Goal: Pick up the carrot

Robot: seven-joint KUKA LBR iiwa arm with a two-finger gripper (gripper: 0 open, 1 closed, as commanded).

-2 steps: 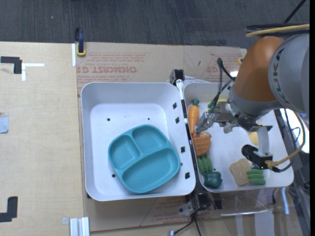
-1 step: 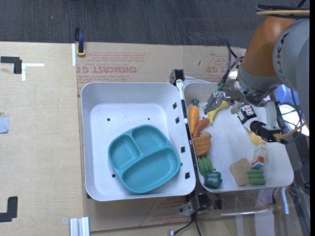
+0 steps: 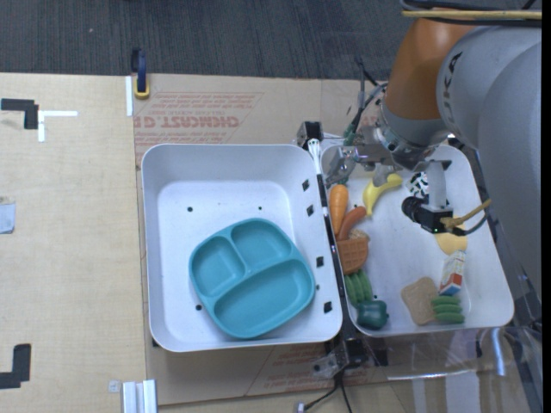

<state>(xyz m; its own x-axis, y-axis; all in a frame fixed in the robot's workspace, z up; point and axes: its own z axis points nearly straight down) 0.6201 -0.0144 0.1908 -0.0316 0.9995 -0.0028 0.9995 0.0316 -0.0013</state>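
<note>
The carrot is orange and lies lengthwise along the left wall of the right bin, near its far end. My gripper hangs just beyond the carrot's far tip, over the bin's far left corner, apart from it. Nothing is seen held. The grey wrist with the orange band covers the bin's far right part.
Beside the carrot lie a reddish-orange sausage, a yellow banana and a brown waffle. Nearer the front are green vegetables, a dark green pepper, a bread slice and green beans. The left bin holds a teal divided plate.
</note>
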